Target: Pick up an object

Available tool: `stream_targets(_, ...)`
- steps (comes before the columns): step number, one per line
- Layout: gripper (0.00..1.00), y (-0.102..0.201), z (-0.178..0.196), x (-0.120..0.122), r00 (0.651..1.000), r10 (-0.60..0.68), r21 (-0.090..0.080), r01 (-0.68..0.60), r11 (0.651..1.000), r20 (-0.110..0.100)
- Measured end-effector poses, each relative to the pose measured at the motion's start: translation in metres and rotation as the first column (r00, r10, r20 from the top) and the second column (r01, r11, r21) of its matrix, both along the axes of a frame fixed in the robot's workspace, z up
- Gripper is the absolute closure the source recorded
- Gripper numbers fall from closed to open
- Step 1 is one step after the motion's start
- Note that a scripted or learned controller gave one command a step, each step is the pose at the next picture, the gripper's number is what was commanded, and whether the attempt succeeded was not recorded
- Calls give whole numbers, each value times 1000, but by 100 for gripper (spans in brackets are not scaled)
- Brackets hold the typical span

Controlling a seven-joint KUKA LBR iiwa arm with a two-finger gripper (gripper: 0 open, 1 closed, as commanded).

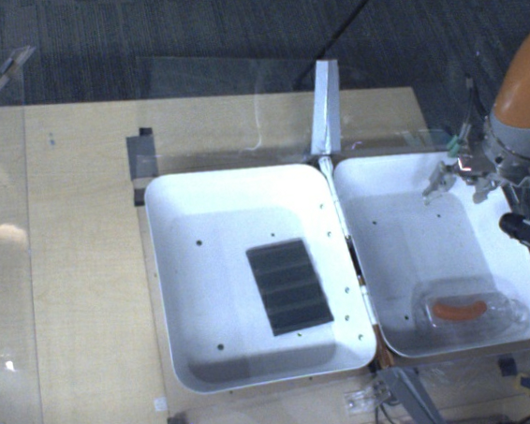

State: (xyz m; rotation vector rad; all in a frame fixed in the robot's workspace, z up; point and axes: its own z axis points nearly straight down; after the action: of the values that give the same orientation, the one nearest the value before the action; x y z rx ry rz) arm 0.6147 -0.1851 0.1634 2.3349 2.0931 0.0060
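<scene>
Right bin (390,240) as landmark. The gripper (459,173) hovers over its far right corner, fingers spread, holding nothing. A clear packet with an orange-red piece inside (464,311) lies at its near side, long axis left to right, well apart from the gripper, toward the viewer.

soft, even overhead light — slight blur, bright white bins (245,199)

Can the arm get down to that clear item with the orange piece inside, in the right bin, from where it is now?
Probably yes. The clear item with the orange piece lies alone near the front of the right bin, with bare floor around it. The gripper sits over the same bin's far right side, and nothing stands between them.
</scene>
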Motion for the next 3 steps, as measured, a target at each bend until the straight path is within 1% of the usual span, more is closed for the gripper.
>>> stream_targets(1,0,5,71,-61,995,-100,1,100,995,1)
stream_targets(2,0,34,-68,-67,998,-62,2,62,998,-2)
stream_targets(3,0,4,23,-63,999,-44,0,44,999,1)
